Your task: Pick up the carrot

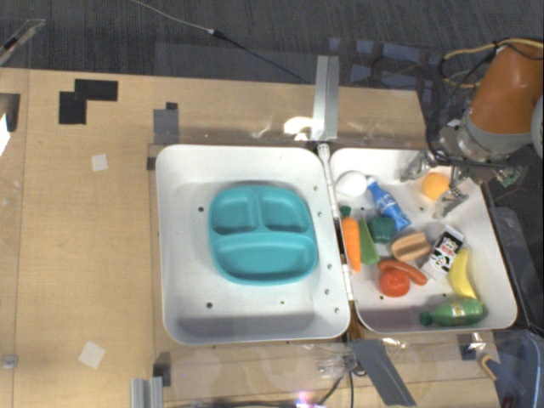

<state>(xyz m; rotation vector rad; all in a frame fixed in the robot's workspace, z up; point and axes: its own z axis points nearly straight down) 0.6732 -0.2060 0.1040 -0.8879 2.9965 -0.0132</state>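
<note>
Your two-finger gripper hung open over the orange ball at the right bin's far side; the slim orange carrot lay well left, against the dividing wall, long axis parallel to it.

Even overhead light; glare on the bench; slightly soft.

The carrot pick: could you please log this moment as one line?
gripper: open over an orange ball, holding nothing | carrot: lying by right bin's left wall, untouched | tray: in left bin
</note>
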